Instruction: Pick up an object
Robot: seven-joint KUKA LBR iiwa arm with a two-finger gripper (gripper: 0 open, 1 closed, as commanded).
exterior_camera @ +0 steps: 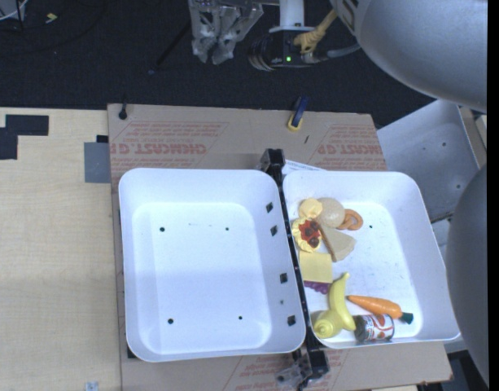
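My gripper (221, 46) hangs high above the far edge of the bench, well behind both bins and apart from every object. The right bin (412, 218) holds a cluster of toy foods along its left side: a yellow banana (339, 294), an orange carrot (376, 305), a small red-and-white can (376, 327), a yellow cheese square (317, 265), a tan wedge (341, 243), a beige round piece (331, 213), an orange disc (352, 219) and a yellow piece with red topping (307, 234).
The left bin (139, 259) lies beside the right one, with a black divider (284, 251) between them. Both rest on a cardboard sheet (200, 141). A blue and yellow clip (296, 114) sits at the cardboard's far edge.
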